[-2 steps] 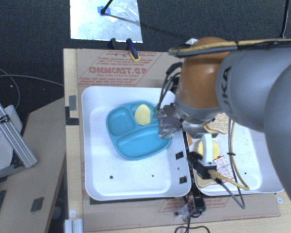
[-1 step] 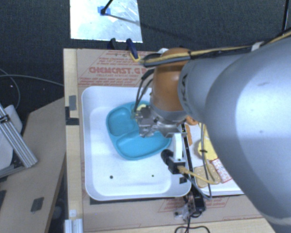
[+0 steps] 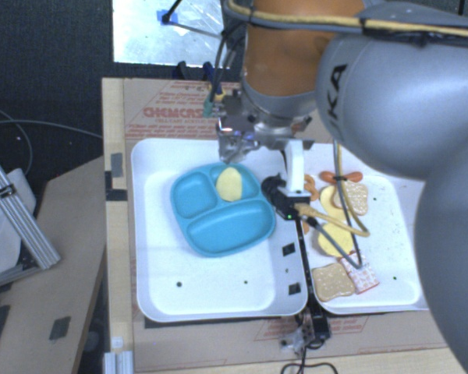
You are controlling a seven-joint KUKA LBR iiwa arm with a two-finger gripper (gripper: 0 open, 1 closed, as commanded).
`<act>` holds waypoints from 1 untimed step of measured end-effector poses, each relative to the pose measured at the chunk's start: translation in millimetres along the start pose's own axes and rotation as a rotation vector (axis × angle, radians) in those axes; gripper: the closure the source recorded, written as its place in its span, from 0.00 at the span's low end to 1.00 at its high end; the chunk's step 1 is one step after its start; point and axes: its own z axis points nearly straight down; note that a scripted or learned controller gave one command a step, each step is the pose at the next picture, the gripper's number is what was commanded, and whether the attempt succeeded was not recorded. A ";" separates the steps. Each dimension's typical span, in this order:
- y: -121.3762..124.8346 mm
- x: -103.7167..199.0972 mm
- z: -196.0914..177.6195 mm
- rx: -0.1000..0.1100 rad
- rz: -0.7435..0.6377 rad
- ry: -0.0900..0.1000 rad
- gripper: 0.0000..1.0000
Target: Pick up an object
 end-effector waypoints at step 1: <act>-82.3 4.3 -72.9 0.012 0.000 -0.002 1.00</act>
